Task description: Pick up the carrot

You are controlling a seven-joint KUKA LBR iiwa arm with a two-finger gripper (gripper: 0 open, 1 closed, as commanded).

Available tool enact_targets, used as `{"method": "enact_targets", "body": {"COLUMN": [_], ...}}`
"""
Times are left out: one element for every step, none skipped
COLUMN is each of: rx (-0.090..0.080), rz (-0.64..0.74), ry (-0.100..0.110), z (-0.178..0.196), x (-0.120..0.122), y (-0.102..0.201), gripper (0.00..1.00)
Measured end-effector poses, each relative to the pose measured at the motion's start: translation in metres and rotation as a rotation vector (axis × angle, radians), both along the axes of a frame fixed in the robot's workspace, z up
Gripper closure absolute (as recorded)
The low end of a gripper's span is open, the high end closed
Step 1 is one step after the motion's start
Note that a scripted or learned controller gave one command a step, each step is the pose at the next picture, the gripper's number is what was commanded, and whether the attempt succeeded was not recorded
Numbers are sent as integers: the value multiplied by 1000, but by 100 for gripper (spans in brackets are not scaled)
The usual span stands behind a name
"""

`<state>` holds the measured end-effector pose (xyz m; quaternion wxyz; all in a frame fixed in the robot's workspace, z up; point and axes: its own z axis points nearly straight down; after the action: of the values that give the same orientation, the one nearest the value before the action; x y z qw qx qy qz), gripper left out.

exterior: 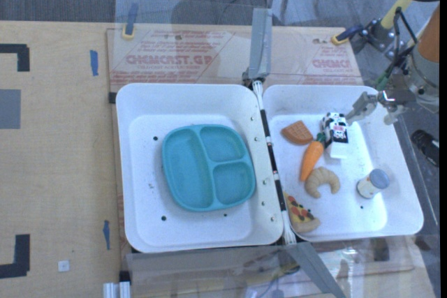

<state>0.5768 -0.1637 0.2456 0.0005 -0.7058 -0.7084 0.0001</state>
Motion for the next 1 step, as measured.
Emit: {"method": "enact_targets", "body": {"rx": [-11], "rz": [582], "ry": [-19], "z": [-123], "x": [-10], "y": [27], "gripper": [0]}}
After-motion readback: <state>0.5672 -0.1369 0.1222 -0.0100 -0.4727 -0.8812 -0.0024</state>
